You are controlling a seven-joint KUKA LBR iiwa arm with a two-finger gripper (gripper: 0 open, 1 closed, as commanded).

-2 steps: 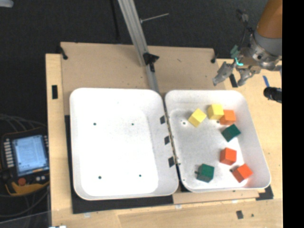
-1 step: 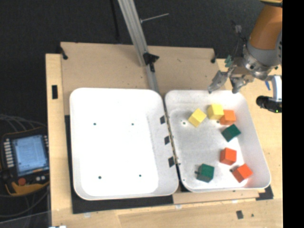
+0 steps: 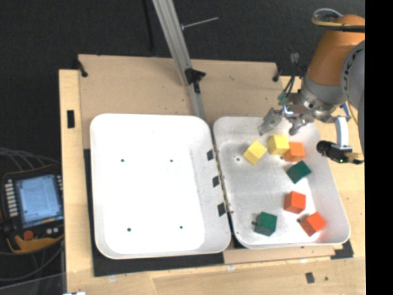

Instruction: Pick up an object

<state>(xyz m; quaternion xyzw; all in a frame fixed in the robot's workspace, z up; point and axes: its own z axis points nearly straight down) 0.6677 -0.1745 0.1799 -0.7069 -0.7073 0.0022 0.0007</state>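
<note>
Here, end effector (image 3: 283,123): hangs over the far edge of the right bin, fingers spread apart, nothing between them.
Arm (image 3: 328,60): comes in from the right, orange band above the grey wrist.
Right bin (image 3: 245,226): holds all seven blocks.
Yellow blocks: one (image 3: 255,152) tilted near the bin's middle, another (image 3: 278,144) just beside it, under the fingers.
Orange blocks: one (image 3: 295,150) touching the second yellow block; one (image 3: 295,201) lower down; one (image 3: 312,223) near the front right corner.
Green blocks: one (image 3: 298,171) between the upper orange pair; one (image 3: 266,223) by the front edge.
Left bin (image 3: 147,183): white, beside the right bin.
Tabletop (image 3: 135,85): tan board under both bins.
</note>
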